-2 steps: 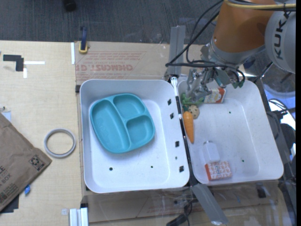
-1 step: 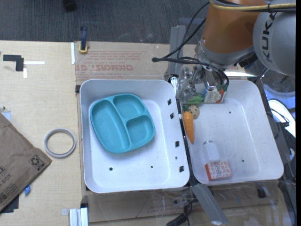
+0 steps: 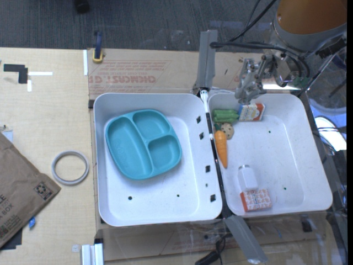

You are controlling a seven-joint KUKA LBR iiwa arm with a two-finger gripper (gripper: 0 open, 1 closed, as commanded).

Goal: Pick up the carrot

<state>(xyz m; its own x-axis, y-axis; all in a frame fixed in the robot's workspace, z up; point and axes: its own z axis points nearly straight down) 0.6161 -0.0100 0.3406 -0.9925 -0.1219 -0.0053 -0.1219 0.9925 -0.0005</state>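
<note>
Nearest the lens, at the bottom edge, a grey bar juts out under the bins. Going left to right: brown cardboard box on the bench, far left of the jaws; tape ring just beside it. Left bin holds a teal divided plate, below-left of the jaws and well apart from them.

Right bin: carrot lies against the bin's left wall, below and a bit left of the jaws, not touching them. Long axis runs approx. top-to-bottom in the view; thick end up toward the jaws, thin tip pointing down toward the near rim. Round tan cookie-like item touches its thick end. Green veg sits above that, just below-left of the jaws. White-orange packet directly under the jaws. White bottle and red-white box well below the jaws.

Gripper hangs over the bin's far rim, arm w/ orange band above-right. Jaws: can't tell whether spread or pressed together, too cluttered w/ cables.
</note>
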